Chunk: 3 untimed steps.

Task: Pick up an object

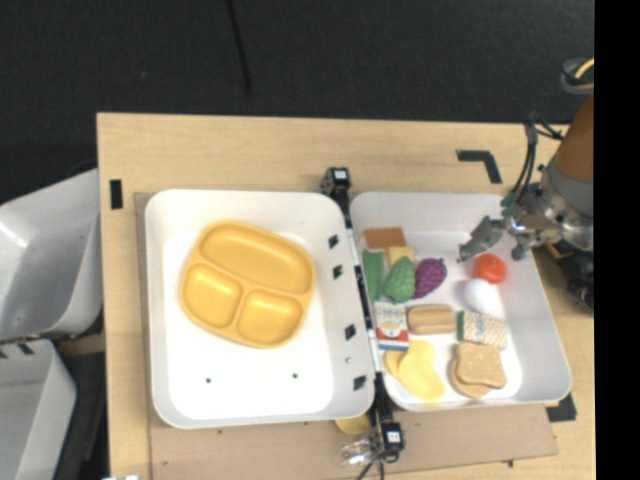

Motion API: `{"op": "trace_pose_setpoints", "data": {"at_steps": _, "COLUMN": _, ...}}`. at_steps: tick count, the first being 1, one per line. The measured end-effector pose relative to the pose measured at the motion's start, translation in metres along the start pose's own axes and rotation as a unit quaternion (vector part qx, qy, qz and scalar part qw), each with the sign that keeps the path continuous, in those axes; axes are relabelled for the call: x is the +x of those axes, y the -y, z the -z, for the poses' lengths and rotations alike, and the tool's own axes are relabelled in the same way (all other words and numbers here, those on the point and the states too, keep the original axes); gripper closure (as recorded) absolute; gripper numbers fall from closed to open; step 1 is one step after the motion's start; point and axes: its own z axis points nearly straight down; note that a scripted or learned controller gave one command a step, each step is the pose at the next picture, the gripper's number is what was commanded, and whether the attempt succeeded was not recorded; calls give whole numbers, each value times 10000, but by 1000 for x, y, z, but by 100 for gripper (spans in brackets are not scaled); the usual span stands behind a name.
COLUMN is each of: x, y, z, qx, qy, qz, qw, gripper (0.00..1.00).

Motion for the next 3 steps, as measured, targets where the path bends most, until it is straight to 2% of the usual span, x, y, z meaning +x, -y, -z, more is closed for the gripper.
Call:
{"op": "trace_pose_setpoints", "data": {"at_steps": 1, "x": 47, "y": -22, "z": -96, "qx": 25, "qy": -9, "qz": 29, "qw": 10000, "gripper": 0}}
{"op": "trace_pose_setpoints", "data": {"at_steps": 2, "x": 43, "y": -23, "z": -79, "qx": -14, "qy": 6, "qz": 9, "qw": 10000, "gripper": 100}}
{"op": "trace_pose_setpoints", "data": {"at_steps": 3, "x": 119, "y": -17, "z": -4, "qx": -24, "qy": -8, "qz": 40, "qw": 10000, "gripper": 100}}
